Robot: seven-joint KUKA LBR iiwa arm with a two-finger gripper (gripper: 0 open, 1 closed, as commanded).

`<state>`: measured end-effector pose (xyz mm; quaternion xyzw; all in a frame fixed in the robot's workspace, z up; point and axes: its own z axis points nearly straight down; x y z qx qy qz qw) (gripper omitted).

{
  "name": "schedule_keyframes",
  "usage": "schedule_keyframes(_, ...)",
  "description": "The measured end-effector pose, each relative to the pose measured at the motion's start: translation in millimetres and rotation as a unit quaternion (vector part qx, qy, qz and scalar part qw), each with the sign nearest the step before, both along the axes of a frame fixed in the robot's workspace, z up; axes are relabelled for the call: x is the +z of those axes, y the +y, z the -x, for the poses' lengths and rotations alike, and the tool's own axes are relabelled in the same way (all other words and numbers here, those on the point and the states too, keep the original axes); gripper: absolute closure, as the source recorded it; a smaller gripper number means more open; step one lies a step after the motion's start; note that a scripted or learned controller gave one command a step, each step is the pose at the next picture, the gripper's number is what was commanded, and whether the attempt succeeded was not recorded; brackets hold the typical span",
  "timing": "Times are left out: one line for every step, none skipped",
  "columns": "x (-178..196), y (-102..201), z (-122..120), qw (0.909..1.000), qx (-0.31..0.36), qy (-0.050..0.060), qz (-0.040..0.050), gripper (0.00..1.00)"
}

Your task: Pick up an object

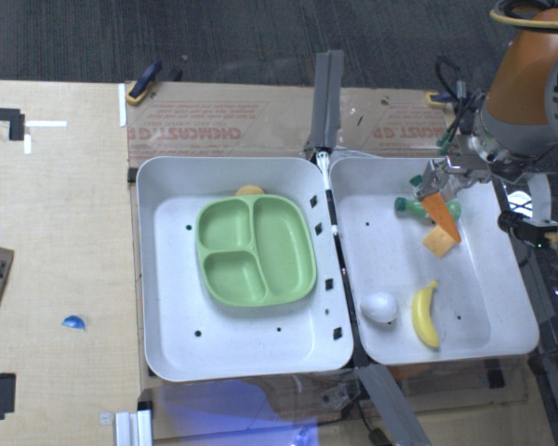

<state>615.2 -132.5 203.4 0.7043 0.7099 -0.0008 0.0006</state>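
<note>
Orange carrot-shaped piece is seen in the right bin, upper part, lying at a slant w/ its narrow end up-left toward the gripper. Gripper is positioned at that narrow end, reached in from the right on the grey arm w/ the orange band above the wrist. Whether the carrot is actually pinched cannot be told; finger state cannot be told either, since the tips are lost in cables and dark hardware.

Green-teal item is found just left of the carrot, touching or nearly touching it; another bit of green shows at the carrot's right side. Tan-orange block sits just below the carrot's wide end, apparently touching it. Lower in the same bin a yellow banana is laid roughly upright in the view, curved, and a white ball rests just beside it to the left, near the bin's left wall.

Left bin is occupied by a light green divided tray, 3 compartments, set a bit tilted, approx. centred. Small yellow-orange object peeks out at the tray's top edge, mostly hidden.

Outside the bins, a small blue item lies on the wooden bench at left.
</note>
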Motion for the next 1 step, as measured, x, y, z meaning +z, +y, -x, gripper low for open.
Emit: schedule_keyframes(20.1,15.5,-15.5,0.9994,-0.035,0.0,0.0001,1.0)
